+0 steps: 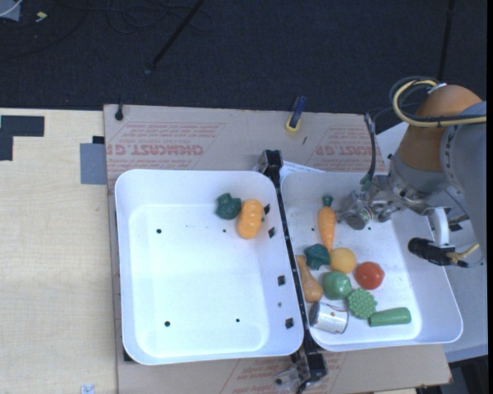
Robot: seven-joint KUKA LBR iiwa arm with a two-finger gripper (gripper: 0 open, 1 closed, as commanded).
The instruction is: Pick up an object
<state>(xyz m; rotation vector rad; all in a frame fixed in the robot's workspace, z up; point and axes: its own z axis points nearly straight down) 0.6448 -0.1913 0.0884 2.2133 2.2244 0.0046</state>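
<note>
One carrot (326, 226) in right bin (444, 302), long axis vertical, tip down

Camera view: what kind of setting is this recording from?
Probably a robotics lab bench: two white bins of toy food like a carrot, a clamped cardboard sheet, and loose cables behind.

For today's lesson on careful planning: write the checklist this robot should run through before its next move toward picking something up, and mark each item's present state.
1. Tool above the right white bin: ok.
2. Tool open or shut: cannot tell.
3. Anything held: cannot tell.
4. Orange plastic carrot near the tool and lying apart from the pile: ok.
5. Red plastic tomato free of neighbours: not ok, it lies against the yellow plastic lemon.
</note>
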